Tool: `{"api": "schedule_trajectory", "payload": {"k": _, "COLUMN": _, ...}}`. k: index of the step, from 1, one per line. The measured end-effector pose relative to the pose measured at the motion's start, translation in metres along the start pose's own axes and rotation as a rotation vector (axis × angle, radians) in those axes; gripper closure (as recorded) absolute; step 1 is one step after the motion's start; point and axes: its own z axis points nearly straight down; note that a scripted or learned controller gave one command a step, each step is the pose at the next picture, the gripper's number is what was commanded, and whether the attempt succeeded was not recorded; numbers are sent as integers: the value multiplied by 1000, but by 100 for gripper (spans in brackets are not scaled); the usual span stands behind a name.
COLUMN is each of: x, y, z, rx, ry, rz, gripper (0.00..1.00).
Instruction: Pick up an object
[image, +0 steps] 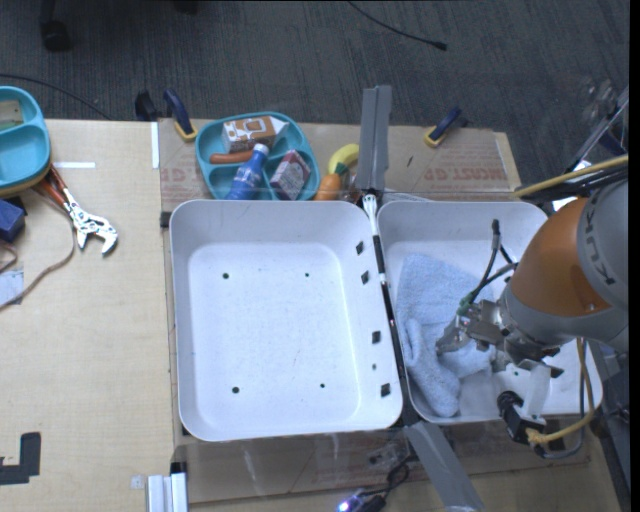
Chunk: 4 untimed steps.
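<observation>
Down in the right bin (470, 215) now, gripper (462, 335) low over the towel (425, 300), arm (570, 260) reaching in from the bin's right edge. Hard to call the grip from up here: cannot tell how wide it stands, nor whether any cloth is caught. Towel lying rumpled against the bin's left wall, running from near the far edge down toward the near-left corner. Probably the target, being the one loose thing in that bin. Looks like an approach onto a raised fold, where soft cloth gives something to pinch.

Left bin (275, 215) alongside, sharing the middle wall. Beyond the bins' far edge, a blue tray (208, 165) crowded with small items: a bottle (245, 172), a packet (288, 177), a box (250, 130). Something yellow (343, 158) and something orange (330, 187) just beside the tray. Out by the bench's left edge, a wrench (88, 226), well apart.

Not much in the way, really. Left wall close to the towel, so little room on that side. Cables (492, 265) off the wrist trailing over the bin, worth watching. Main risk, at a guess: a thin fold slipping free on the lift.
</observation>
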Motion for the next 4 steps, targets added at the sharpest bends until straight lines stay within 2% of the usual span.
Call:
{"api": "schedule_trajectory", "payload": {"k": 1, "x": -76, "y": 48, "z": -29, "rx": -3, "ry": -2, "rz": -57, "gripper": 0}}
{"api": "schedule_trajectory", "payload": {"k": 2, "x": -98, "y": 33, "z": -97, "rx": -3, "ry": -1, "rz": -38, "gripper": 0}}
{"api": "schedule_trajectory", "payload": {"k": 3, "x": -102, "y": 34, "z": -60, "rx": 0, "ry": 0, "rz": 134, "gripper": 0}}
{"api": "schedule_trajectory", "payload": {"k": 4, "x": -107, "y": 36, "z": -92, "rx": -2, "ry": -1, "rz": 324, "gripper": 0}}
